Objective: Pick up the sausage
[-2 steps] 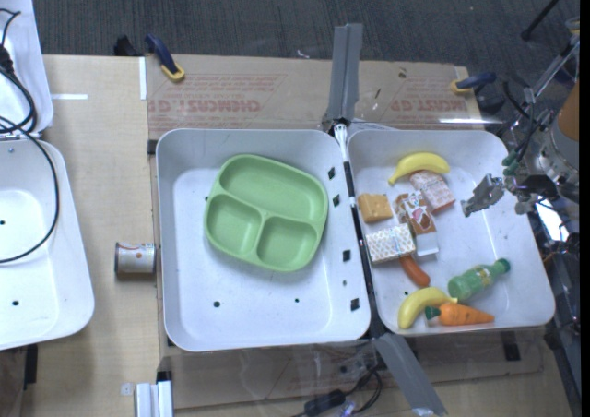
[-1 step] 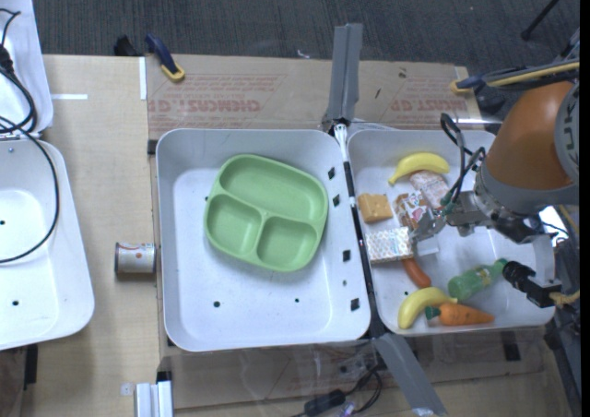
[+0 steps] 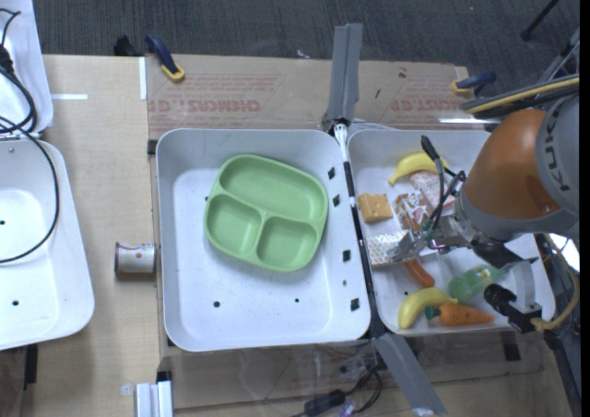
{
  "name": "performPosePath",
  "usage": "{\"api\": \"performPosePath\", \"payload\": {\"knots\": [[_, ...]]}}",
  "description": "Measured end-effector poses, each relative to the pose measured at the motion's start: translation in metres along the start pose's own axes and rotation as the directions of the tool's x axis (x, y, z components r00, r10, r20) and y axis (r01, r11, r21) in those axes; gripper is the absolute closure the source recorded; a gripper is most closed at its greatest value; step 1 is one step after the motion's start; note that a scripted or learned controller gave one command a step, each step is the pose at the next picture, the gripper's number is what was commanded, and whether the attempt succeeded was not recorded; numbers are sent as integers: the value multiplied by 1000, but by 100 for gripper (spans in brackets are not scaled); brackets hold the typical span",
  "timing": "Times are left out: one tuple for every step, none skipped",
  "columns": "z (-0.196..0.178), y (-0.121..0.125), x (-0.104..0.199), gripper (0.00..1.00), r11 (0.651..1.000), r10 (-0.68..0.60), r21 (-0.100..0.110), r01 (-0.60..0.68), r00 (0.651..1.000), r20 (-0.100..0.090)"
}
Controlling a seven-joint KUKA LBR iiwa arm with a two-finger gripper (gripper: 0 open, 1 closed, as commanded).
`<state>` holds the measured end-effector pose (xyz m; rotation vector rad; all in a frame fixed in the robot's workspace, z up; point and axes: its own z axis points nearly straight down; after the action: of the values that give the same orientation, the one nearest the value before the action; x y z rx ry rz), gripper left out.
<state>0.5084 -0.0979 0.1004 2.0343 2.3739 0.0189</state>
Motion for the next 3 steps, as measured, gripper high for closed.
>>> {"api": "performPosePath", "payload": {"knots": [[-14, 4, -1, 100, 1000, 2, -9, -2, 1000, 0], [-141, 28, 69, 100, 1000, -24, 20, 24, 1000, -3], [-141, 28, 69, 0, 999, -24, 21, 24, 1000, -3]]}}
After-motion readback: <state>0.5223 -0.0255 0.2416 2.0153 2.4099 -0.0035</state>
